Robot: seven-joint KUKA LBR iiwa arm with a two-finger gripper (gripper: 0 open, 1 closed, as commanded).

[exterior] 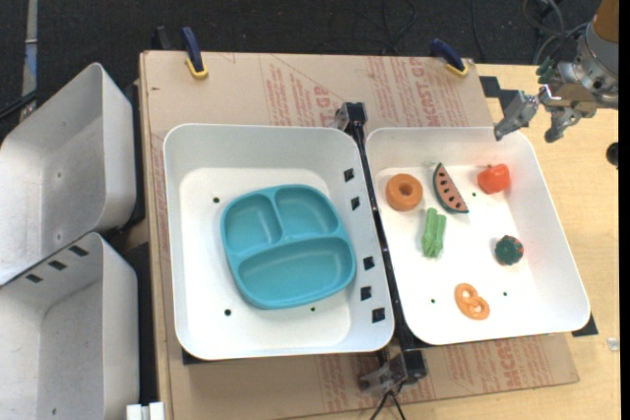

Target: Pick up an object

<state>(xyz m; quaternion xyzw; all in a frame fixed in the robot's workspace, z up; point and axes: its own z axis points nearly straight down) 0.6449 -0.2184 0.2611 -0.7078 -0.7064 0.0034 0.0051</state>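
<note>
Left bin (187, 211) holds a teal divided plate (287, 247). Right bin (561, 251) holds watermelon slice (450, 189), green pod (433, 233), orange doughnut (404, 192), pretzel (472, 301), red pepper (494, 178), dark green piece (508, 250), well spaced. My gripper (537, 118) hangs spread, gripping nothing, over the far right rim.

Arm (608, 34) cut off at right edge, pincer (536, 118) finger spread perhaps open, too small to tell
</note>
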